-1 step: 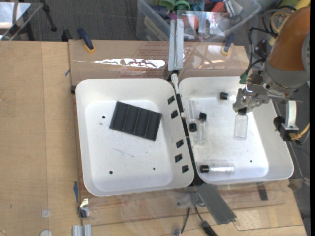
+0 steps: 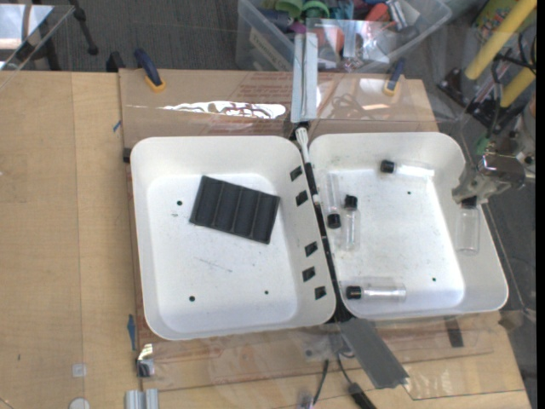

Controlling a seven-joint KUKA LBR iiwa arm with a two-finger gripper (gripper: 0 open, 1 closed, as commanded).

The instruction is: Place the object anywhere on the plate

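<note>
A black ridged plate [image 2: 234,209] lies flat in the left bin [image 2: 162,313], a little left of its middle. Several clear vials with black caps lie in the right bin [image 2: 485,292]: one near the back [image 2: 400,169], two near the divider [image 2: 348,226], and one at the front [image 2: 375,293]. My gripper [image 2: 470,196] hangs over the right bin's right rim, far from the plate. Another clear vial [image 2: 468,230] shows just below the gripper, by the bin's right wall. Whether the gripper touches that vial is unclear.
A black divider with clips [image 2: 308,228] runs between the bins. A clear tub of colourful toys [image 2: 349,11] stands behind them. A grey flat bar [image 2: 372,356] lies on the bench in front. Bare wooden bench [image 2: 60,228] extends left.
</note>
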